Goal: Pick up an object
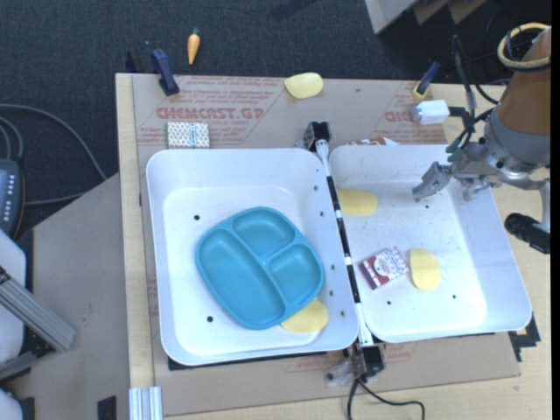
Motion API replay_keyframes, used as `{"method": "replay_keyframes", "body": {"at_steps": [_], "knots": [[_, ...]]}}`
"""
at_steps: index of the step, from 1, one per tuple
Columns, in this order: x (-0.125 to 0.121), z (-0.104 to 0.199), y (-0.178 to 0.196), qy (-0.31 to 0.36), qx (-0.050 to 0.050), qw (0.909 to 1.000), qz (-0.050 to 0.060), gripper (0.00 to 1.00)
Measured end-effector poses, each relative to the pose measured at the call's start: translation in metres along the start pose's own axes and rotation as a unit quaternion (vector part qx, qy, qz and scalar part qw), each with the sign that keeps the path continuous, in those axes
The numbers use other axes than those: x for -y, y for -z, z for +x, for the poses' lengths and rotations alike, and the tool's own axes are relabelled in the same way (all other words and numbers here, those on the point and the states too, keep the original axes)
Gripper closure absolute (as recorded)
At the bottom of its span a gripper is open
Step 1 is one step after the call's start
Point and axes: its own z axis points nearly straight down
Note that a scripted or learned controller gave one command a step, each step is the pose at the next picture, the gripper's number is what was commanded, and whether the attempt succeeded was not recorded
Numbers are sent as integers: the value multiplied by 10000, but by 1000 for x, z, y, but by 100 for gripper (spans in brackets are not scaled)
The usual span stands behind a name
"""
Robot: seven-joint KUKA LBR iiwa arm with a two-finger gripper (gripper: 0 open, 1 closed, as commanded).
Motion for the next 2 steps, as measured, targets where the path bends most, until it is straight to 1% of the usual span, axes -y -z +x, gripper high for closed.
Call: {"method": "replay_keyframes", "body": {"at_steps": [1, 2], "knots": [[57, -11, -110, -5, -1, 10000, 1, 0], [75, 8, -110, -4, -5, 10000, 7, 0]]}}
